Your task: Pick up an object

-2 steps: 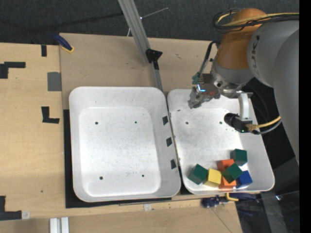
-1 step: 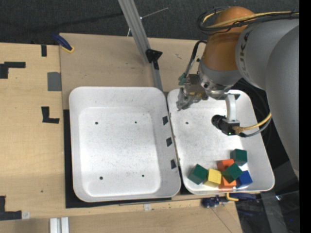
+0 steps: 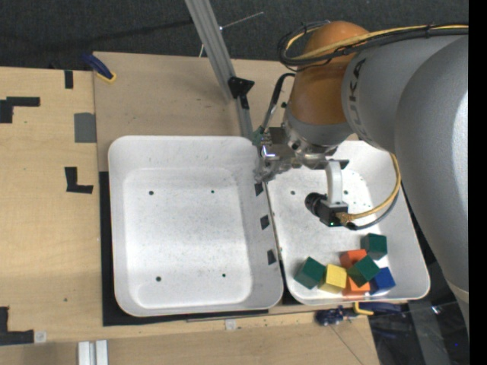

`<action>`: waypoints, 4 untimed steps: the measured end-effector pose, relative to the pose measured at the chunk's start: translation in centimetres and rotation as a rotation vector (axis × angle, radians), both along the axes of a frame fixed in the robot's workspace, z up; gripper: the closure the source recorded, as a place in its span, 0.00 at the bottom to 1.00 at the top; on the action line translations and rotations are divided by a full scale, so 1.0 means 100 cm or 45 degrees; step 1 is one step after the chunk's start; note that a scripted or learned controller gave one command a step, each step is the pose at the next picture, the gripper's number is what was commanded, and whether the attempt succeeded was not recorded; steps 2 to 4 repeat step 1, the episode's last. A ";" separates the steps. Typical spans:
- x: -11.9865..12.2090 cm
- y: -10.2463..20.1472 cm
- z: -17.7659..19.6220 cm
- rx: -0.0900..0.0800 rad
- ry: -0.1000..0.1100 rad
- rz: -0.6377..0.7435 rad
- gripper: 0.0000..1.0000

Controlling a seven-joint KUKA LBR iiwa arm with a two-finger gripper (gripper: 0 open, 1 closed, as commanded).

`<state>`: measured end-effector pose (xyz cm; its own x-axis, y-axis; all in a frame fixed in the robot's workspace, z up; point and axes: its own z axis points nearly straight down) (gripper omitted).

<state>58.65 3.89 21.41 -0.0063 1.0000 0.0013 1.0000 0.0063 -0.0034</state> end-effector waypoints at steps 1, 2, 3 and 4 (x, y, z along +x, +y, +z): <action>-0.017 0.044 0.011 0.001 -0.001 0.001 1.00; -0.017 0.044 0.011 0.001 -0.001 0.001 1.00; -0.017 0.044 0.011 0.001 -0.001 0.001 1.00; -0.017 0.044 0.011 0.001 -0.001 0.001 1.00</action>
